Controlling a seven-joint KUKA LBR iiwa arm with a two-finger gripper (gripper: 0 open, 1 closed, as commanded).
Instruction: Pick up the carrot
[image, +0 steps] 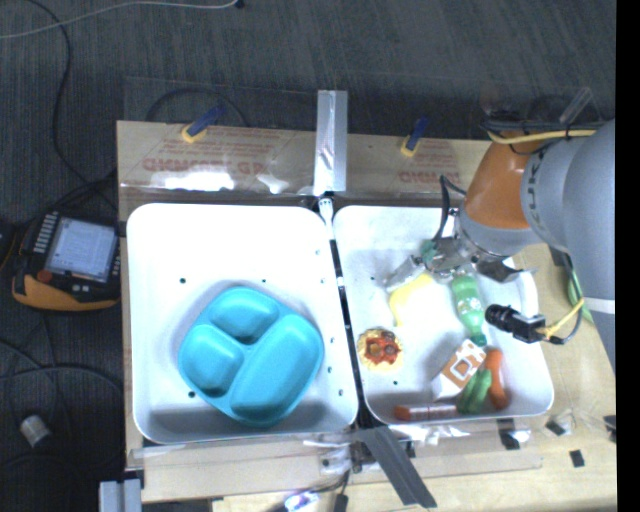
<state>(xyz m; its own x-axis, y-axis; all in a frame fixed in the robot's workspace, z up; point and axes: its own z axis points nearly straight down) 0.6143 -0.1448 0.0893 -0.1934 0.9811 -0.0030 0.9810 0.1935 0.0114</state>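
The carrot (495, 374) is a small orange toy with a green top. It lies near the front right corner of the right bin (355, 300), beside an orange-and-white box (462, 366). My gripper (430, 264) hangs over the back middle of that bin, well behind the carrot. It sits just above a yellow toy (410, 295) and next to a green bottle (466, 300). Its fingers are spread, and nothing shows between them.
A round pizza-like toy (380, 347) lies by the right bin's left wall, and a brown sausage (424, 410) lies along its front wall. The left bin (150, 240) holds a blue divided plate (252, 352). A black cable plug (512, 320) hangs right of the bottle.
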